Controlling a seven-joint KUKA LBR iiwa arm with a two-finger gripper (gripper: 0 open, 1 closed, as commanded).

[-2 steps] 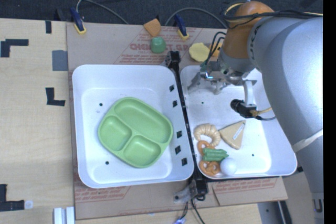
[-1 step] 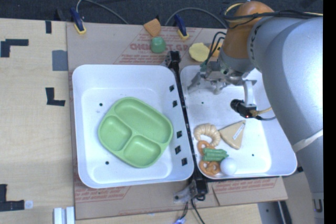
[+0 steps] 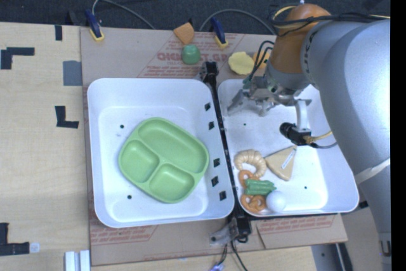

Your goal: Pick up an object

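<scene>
My gripper (image 3: 248,106) hangs over the far end of the right bin (image 3: 317,200), its two fingers spread open with nothing between them. Nearer the camera in that bin lie a tan ring-shaped pastry (image 3: 250,162), a pale cheese wedge (image 3: 282,164), a small green piece (image 3: 259,187), a white ball (image 3: 276,201) and an orange pretzel (image 3: 252,204). All of these lie apart from the gripper, toward the front of the bin.
A green divided plate (image 3: 163,158) lies in the left bin (image 3: 104,105). Behind the bins on the cardboard sit an orange block (image 3: 184,32), a green object (image 3: 190,54) and a yellow object (image 3: 241,63). The arm's bulk (image 3: 355,85) covers the right bin's far right side.
</scene>
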